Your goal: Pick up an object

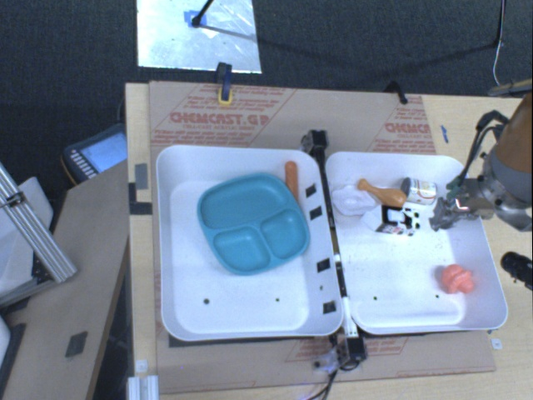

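Note:
The right bin (416, 307) holds a tan drumstick-shaped toy (381, 192), a white crumpled piece (348, 200), a small can (419, 191), a black-and-white block (397, 220) and a pink lumpy toy (455, 278). My gripper (443, 213) hangs over the right side of this bin, just right of the black-and-white block and below the can. I see nothing held in it. The pink toy lies well below it, near the bin's front right corner.
The left bin (187, 307) carries a teal divided plate (252, 222) and an orange stick-shaped toy (291, 178) by its right wall. A black ridge (326, 223) separates the bins. Cardboard (250, 115) lies under both.

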